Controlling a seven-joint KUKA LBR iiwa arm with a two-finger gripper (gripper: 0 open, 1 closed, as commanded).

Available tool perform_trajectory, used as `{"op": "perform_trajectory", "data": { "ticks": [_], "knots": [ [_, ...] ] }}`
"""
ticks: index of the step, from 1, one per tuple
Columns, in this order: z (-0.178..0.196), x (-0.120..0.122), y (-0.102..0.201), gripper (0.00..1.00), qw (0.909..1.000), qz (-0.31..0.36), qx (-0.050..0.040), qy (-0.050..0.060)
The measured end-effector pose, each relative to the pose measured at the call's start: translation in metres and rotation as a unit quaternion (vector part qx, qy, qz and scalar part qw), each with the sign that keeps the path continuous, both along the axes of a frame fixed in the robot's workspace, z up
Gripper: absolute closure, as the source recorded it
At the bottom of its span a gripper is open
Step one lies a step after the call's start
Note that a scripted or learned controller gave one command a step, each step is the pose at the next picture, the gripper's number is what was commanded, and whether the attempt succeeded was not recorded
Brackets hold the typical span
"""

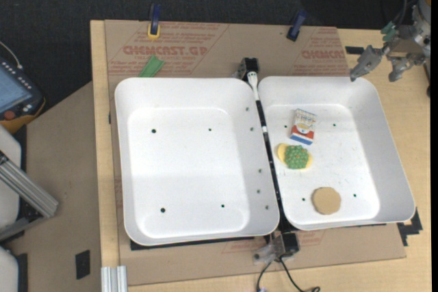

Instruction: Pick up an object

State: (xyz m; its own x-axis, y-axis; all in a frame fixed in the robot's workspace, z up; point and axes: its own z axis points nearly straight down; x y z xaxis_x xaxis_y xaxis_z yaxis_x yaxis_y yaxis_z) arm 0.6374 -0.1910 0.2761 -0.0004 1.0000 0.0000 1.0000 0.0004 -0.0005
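Three small objects lie in the right bin (383, 140). A white, red and blue packet (303, 126) sits near its middle. Just below it rests a green knobbly piece on a yellow base (295, 157). A round tan disc (326, 200) lies toward the front edge. My gripper (378, 68) hangs above the bin's far right corner, well away from all three objects. Its two fingers are spread apart, open, with nothing between them.
The left bin (137, 147) stands beside the right one on a cardboard sheet (205, 44). Blue clamps (155, 18) (297, 25) hold the sheet's far edge. A green scrap (150, 66) lies behind the left bin. A black fitting (248, 68) sits between the bins.
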Motion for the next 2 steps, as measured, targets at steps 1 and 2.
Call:
{"op": "perform_trajectory", "data": {
  "ticks": [1,2],
  "knots": [
    [0.075,-0.053,0.079,0.0,1.0,0.004,0.0009,-0.003],
    [-0.061,-0.022,0.166,0.0,1.0,0.004,0.002,0.005]
  ]
}}
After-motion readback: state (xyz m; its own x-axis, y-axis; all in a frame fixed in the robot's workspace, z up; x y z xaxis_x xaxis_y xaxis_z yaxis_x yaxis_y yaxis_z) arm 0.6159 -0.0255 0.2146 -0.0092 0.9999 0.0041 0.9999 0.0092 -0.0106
